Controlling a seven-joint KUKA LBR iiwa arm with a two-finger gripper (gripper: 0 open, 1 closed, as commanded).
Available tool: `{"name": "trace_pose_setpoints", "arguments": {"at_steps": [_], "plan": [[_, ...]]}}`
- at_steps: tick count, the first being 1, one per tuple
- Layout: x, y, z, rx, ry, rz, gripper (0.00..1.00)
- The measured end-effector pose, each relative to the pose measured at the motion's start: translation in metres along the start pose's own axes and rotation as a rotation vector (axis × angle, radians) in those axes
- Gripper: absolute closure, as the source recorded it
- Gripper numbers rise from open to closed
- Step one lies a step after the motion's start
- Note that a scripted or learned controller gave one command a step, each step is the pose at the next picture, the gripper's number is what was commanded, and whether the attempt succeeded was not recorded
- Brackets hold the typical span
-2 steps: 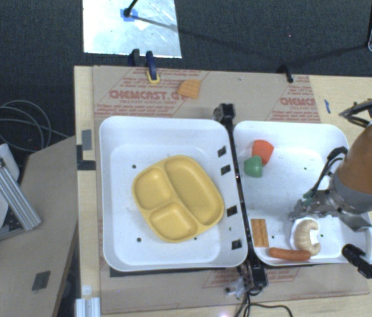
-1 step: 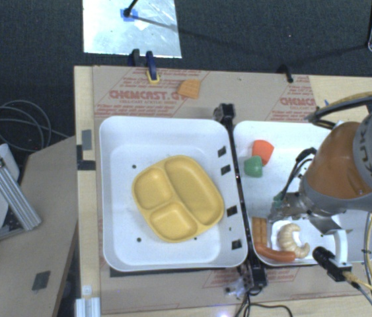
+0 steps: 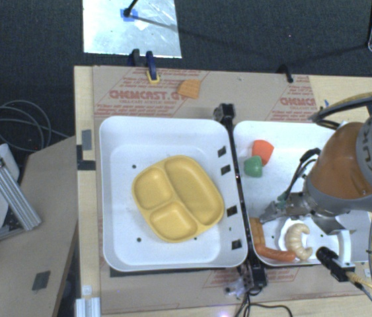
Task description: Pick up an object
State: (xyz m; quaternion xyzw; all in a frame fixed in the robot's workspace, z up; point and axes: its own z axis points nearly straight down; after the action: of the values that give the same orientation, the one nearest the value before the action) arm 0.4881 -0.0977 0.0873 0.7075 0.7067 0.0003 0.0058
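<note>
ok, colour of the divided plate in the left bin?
Yellow; the divided plate shows clearly in the camera view.

The arm was grey, with a broad orange band above the wrist; thin black cables looped beside its metal wrist.

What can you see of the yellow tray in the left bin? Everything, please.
The yellow tray is a rounded, shallow dish that looks like moulded plastic, split by raised ridges into three compartments: one long, two smaller. All three hold nothing. It lies flat and right way up, turned at an angle to the walls of the left bin, roughly in the middle of the floor. Only the bin floor touches it; the arm is over the other bin.
</note>
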Motion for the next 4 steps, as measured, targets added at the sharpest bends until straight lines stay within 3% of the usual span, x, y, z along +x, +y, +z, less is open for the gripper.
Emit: {"name": "trace_pose_setpoints", "arguments": {"at_steps": [1, 2, 3, 4], "plan": [[0.044, 0.002, -0.179, -0.007, 0.007, -0.011, 0.00], [-0.019, 0.074, -0.102, 0.004, 0.004, 0.000, 0.00], [-0.003, -0.001, -0.040, 0.017, 0.011, -0.001, 0.00], [-0.010, 0.003, -0.215, -0.012, 0.004, -0.006, 0.00]]}}
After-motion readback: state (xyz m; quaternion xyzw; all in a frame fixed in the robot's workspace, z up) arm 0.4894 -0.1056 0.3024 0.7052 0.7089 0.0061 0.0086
